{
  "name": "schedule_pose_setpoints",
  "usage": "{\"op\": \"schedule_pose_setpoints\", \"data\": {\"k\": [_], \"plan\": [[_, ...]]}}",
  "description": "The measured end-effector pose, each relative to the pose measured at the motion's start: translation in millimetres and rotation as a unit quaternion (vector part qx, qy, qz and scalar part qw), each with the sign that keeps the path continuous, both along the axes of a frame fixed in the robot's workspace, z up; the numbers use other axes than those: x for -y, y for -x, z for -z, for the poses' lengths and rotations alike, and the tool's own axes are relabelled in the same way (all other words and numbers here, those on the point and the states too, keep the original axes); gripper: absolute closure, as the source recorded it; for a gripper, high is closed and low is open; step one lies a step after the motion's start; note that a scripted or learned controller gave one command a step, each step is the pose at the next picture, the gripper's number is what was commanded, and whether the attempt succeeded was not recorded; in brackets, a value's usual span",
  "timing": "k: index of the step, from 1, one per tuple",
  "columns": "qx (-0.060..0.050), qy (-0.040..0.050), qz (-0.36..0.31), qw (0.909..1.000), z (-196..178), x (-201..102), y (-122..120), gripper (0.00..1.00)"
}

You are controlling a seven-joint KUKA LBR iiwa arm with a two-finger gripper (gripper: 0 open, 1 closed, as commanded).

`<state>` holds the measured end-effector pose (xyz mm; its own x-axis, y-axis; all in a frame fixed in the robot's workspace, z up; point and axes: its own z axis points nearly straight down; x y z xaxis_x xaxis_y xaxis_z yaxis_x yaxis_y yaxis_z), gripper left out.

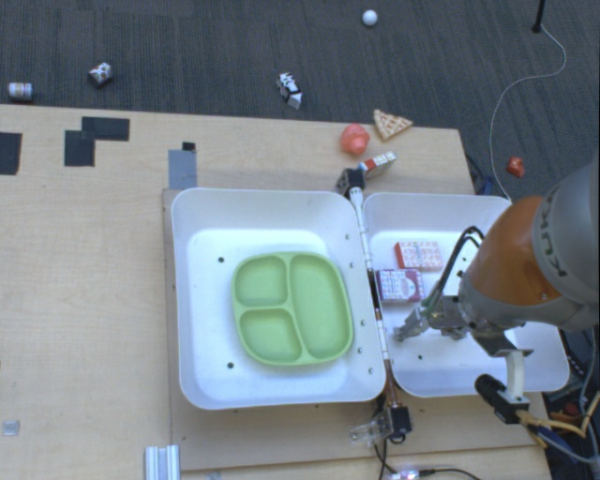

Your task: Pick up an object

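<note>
Gripper (412, 325) fingers sit low inside the right bin (525, 380), near that bin's left wall, pointing toward the divider between the two bins. How far apart they stand cannot be told from this slant, and nothing can be seen held between them. The grey arm (572, 234) with its orange band (511, 258) comes in from the right and covers much of the right bin's far side; a black cable (455, 258) loops from the wrist down toward the tool.

Just above and left of the gripper tip lies a small purple-and-white carton (399, 284), close to the tool but apart from it. Beyond that, a little farther up the bin, lies a red-and-white carton (418, 254), just beside the first.

The left bin (202, 309) holds a pale green divided plate (292, 308) with three compartments, lying flat near the middle. The two bins meet along a clamped seam, with a clip fitting (352, 180) at the top end and another clip fitting (386, 424) at the bottom.

On the wooden bench (84, 309) past the bins rest a red ball-like object (354, 139) and a small red-and-white tube (380, 161). A toy pizza slice (391, 123) lies at the bench's far edge. Black tape patches (94, 139) mark the bench at upper left. On the dark carpet (206, 47) beyond are scattered small items, among them a white ball (369, 17).
</note>
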<state>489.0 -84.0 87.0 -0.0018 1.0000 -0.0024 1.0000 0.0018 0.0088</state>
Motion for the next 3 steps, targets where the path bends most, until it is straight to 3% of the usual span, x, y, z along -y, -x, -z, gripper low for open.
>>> {"op": "schedule_pose_setpoints", "data": {"k": [1, 2, 3], "plan": [[0.0, 0.0, 0.001, 1.0, 0.0, -0.1, 0.0, 0.0], [0.003, -0.0001, -0.001, 1.0, -11.3, -0.8, -2.3, 1.0], [0.003, -0.0002, -0.001, 1.0, -11.2, -0.9, -2.2, 0.0]]}}
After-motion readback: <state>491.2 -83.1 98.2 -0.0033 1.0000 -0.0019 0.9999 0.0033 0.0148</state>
